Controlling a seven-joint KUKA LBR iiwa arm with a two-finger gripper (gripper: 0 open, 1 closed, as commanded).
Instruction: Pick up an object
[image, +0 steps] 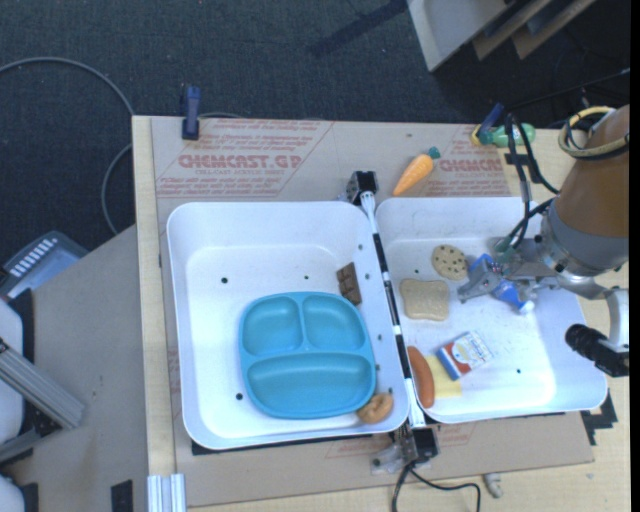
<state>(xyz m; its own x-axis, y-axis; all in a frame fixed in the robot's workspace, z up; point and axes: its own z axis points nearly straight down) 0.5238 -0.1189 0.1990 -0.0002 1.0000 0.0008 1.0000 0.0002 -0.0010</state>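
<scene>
**Gripper low in the right bin, nothing lifted yet**

While the gripper (492, 278) hangs low over the right bin (570, 395), reaching in from the right, the pick looks to be at the approach stage: no object can be seen between its fingers, and whether they stand apart or together cannot be told from this slant. Near it lie the likeliest targets: a cookie (449, 261) just to its left, a slice of bread (427, 299) below that, then a small printed carton (465, 354) and a sausage (421, 377) by the bin's left wall. A carrot (413, 172) rests on the desk (250, 160) beyond the bins. The left bin (200, 250) carries a blue divided tray (305, 354), a brown block (348, 284) and a small pastry (376, 407).

As a judgement, the next move calls for settling on one object, probably the cookie or the bread, centring over it, descending squarely and closing before any lift.
</scene>
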